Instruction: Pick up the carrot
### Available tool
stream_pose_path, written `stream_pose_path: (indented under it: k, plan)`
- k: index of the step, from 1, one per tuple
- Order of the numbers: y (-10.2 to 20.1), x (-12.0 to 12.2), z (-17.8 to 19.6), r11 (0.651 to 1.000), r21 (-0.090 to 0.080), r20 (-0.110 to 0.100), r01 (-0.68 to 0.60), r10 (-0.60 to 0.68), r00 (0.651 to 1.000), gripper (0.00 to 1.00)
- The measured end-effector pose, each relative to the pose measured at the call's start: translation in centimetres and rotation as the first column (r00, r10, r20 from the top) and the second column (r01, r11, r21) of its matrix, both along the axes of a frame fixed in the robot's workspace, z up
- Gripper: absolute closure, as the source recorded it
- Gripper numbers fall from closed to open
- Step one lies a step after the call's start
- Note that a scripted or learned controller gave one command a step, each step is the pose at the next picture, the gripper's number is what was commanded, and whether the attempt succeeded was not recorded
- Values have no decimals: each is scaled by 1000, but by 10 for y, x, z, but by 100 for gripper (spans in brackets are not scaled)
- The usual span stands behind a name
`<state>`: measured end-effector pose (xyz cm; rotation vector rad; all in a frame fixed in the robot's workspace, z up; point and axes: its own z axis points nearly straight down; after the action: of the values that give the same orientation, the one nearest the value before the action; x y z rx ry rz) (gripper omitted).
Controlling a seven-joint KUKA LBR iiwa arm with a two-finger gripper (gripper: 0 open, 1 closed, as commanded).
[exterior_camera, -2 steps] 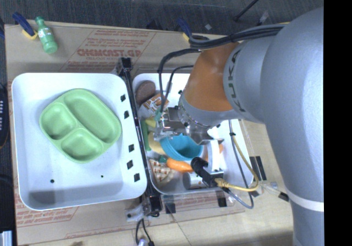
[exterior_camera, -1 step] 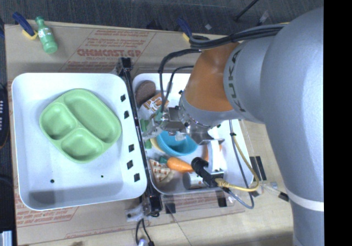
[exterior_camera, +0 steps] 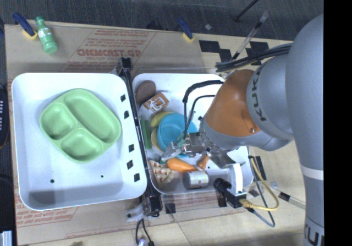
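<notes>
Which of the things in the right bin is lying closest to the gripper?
The carrot, the orange piece lying just below the gripper. The blue bowl is close too, while the brown item sits at the far corner.

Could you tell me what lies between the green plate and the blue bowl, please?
In the camera view, the bins' adjoining walls with black clips lie between the green plate and the blue bowl, plus a green item beside the bowl.

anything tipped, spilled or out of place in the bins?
Nothing spilled or damaged. The right white bin is crowded: the orange carrot lies beside a silver can on its side and a blue bowl. The green divided plate sits alone in the left white bin.
</notes>
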<state>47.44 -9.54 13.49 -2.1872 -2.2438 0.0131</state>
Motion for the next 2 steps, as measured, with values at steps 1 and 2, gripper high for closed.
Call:
stream_pose_path:
  k: [1, 2]
  plan:
    - [-24, 1, -44, 963, 2, -1, 270, -270, 963, 0]
    - [-23, 1, -35, 965, 3, -6, 261, -261, 965, 100]
